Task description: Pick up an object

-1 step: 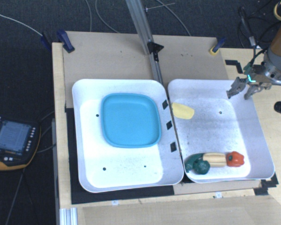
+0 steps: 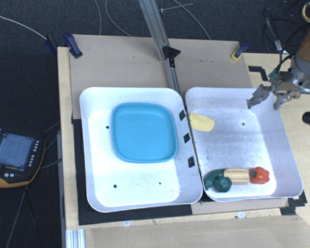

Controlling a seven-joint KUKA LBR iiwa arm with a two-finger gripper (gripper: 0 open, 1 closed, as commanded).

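Yellow piece (image 2: 202, 122) near right bin's left wall, green (image 2: 218, 182), tan (image 2: 236, 176), red (image 2: 259, 175) items touching along front.

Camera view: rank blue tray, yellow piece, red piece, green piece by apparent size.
1. blue tray, by far the largest
2. yellow piece and green piece: look about alike, not ranked
3. red piece, slightly smaller

The arm enters from the right edge, its grey wrist hung with dark cables. The gripper (image 2: 268, 98) points down and leftward, its two fingers (image 2: 256, 96) spread apart with open space and nothing between them.
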